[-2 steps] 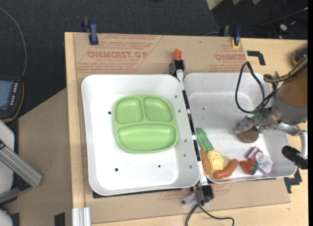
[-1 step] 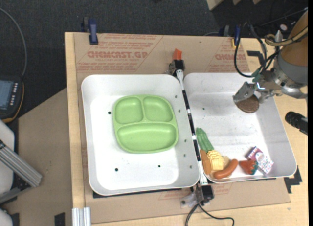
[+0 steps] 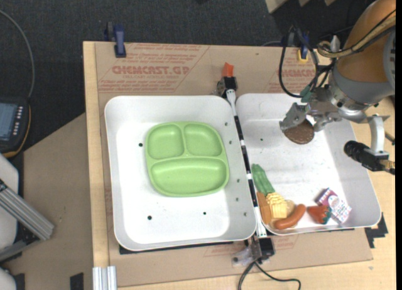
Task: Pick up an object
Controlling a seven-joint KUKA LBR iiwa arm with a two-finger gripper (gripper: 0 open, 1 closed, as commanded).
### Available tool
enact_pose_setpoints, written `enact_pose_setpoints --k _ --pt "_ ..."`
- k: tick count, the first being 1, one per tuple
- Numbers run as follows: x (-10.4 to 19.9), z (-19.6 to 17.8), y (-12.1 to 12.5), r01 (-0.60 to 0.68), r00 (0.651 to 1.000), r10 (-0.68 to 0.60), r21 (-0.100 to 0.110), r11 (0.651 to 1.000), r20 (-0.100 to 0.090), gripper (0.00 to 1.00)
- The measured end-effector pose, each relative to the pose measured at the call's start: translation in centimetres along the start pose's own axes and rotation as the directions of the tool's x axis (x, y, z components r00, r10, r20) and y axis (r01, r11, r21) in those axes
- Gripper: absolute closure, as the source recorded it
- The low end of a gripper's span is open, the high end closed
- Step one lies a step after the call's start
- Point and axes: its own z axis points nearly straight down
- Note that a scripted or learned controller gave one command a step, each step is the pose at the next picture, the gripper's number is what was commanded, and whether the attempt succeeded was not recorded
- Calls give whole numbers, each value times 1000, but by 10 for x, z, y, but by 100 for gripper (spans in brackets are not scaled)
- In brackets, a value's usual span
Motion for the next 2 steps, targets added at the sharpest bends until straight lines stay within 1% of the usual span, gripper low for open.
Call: enact_pose_setpoints --k 1,2 --pt "42 0 -3 -1 1000 1 6 1000 -3 100" --pt "89 3 6 -1 1000 1 3 1000 -1 100"
